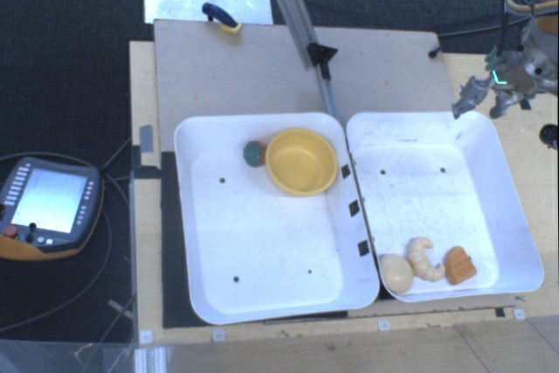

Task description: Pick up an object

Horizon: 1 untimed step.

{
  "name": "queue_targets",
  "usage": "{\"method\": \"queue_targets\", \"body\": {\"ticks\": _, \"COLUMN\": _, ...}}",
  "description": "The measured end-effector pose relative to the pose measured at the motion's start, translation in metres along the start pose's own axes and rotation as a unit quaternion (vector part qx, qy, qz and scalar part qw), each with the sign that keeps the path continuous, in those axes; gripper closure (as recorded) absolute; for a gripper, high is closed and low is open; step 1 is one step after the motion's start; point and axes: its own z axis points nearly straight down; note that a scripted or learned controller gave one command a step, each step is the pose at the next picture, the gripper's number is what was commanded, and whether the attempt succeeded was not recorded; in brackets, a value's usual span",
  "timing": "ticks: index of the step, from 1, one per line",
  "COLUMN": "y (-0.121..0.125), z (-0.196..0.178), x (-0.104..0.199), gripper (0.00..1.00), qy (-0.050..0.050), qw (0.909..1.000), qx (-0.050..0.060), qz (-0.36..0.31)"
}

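Observation:
A yellow bowl (301,161) sits at the back of the left bin (262,275), with a small green and red object (254,153) touching its left side. Along the front wall of the right bin (437,179) lie a pale egg-shaped item (396,272), a cream curled piece (424,259) and an orange chunk (459,265). My gripper (486,99) hangs above the right bin's back right corner, fingers spread apart and nothing between them.
A teach pendant (48,205) lies on the floor at the left. A slanted metal pole (293,0) crosses the back board, and a blue and yellow clamp (221,17) sits on the board's back edge. Cables hang at the upper right.

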Motion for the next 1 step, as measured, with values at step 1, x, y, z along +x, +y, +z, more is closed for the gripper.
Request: {"method": "queue_targets", "body": {"ticks": 1, "y": 0.0, "z": 0.0, "x": 0.0, "gripper": 0.0, "qy": 0.0, "qw": 1.0, "qx": 0.0, "qz": 0.0}}
